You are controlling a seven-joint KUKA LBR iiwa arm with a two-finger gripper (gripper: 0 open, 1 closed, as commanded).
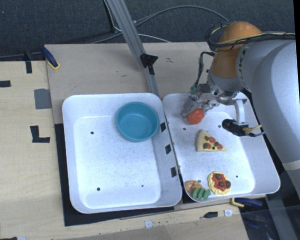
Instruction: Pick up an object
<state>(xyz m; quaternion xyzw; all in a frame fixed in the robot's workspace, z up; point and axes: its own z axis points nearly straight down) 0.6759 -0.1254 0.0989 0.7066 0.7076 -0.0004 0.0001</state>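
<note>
My gripper (195, 108) hangs over the far left part of the right bin (257, 184). A small red round thing (195, 117), like a toy tomato, sits right at its tip, partly covered by it; whether it is gripped is unclear. Nearer the front lie a toy pizza slice (209, 141), a small round pizza (219, 182) and an orange and green toy (197, 189) at the front left corner.
A blue bowl (137, 121) stands at the far right of the left bin (94, 198). A grey metal pole (134, 41) slants up from between the bins. The arm's bulky grey body (284, 97) overhangs the right bin's right side.
</note>
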